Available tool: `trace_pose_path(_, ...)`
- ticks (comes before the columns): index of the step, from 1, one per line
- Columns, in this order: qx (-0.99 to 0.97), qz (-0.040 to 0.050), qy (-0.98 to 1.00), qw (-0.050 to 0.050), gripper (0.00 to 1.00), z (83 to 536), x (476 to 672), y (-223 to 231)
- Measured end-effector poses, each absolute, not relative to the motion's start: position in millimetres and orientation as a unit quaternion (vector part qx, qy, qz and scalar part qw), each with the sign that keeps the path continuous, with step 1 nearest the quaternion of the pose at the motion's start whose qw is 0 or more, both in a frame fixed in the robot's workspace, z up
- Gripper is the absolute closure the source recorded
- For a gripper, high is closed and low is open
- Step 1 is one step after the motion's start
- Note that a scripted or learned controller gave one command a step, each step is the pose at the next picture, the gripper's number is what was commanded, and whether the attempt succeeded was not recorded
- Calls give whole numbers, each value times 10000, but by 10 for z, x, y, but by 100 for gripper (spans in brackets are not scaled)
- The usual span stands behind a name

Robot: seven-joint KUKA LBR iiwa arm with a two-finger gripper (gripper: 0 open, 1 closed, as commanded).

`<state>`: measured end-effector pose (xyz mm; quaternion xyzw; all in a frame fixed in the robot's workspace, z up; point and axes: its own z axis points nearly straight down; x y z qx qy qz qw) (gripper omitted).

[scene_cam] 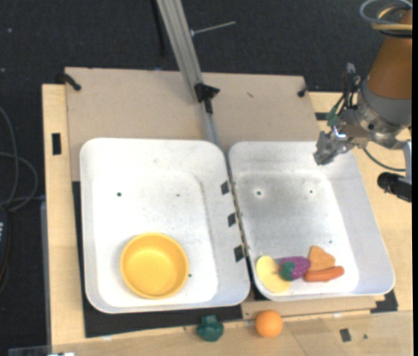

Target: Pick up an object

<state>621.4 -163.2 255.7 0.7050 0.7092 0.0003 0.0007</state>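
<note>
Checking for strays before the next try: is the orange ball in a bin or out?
Out. The orange ball lies on the bench in front of the right bin, beyond its near rim.

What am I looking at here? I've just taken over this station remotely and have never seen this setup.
One fixed camera looks down at a slant on a bench with two shallow white bins. The grey and orange robot arm reaches in from the right; its tool sits over the right bin's far corner, with nothing seen in it. The left bin holds a yellow bowl. The right bin's near edge holds small toy foods. An orange ball and a green piece lie on the bench outside.
</note>
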Motion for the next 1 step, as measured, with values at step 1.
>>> trace_pose_path(1,7052,2,7091,2,100,2516,6281,-1218)
